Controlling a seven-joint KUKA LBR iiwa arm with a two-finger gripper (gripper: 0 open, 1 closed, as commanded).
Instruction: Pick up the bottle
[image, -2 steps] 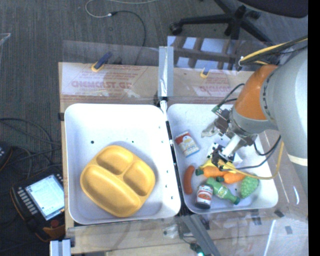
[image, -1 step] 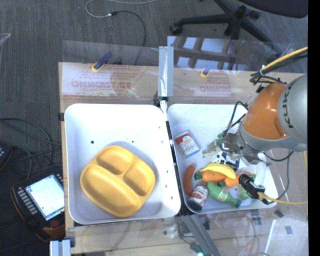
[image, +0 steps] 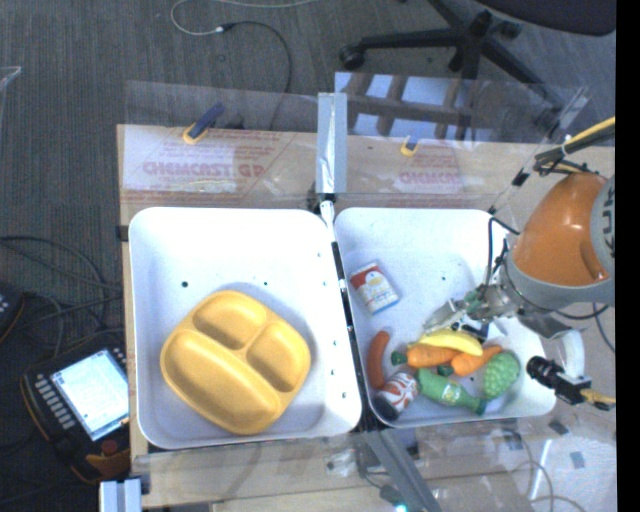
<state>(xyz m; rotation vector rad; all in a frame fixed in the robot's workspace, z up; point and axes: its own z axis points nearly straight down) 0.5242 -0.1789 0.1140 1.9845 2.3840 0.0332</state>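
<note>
Green bottle (image: 449, 390) lying flat, neck pointing right

tabletop (image: 250, 165): pale wood-coloured board, red lettering under clear sheet
left bin (image: 150, 250): white, shallow, sits on tabletop, touching right bin along middle edge
right bin (image: 420, 225): white, same type (front corner crowded)
blue clip (image: 203, 123): on tabletop back edge, behind left bin
</note>
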